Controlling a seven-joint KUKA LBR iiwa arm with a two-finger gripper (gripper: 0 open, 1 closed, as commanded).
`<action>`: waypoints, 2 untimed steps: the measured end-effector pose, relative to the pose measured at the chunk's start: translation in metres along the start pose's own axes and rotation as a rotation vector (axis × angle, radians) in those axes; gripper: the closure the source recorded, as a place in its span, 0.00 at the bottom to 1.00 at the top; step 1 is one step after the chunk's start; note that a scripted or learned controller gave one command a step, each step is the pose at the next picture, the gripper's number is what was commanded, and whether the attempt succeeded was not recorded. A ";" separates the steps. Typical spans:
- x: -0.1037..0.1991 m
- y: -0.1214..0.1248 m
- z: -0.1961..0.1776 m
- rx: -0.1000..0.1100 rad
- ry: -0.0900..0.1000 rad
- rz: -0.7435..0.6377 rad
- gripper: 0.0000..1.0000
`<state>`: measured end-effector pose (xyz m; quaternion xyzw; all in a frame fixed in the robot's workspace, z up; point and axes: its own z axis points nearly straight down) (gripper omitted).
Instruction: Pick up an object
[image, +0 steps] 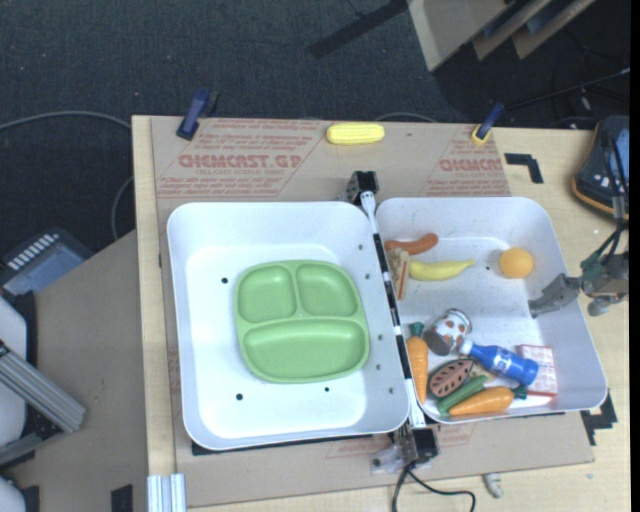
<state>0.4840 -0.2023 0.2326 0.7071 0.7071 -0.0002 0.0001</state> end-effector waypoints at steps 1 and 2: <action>0.123 -0.004 0.049 0.003 0.002 -0.002 0.00; 0.047 0.059 0.062 -0.002 -0.002 0.001 0.00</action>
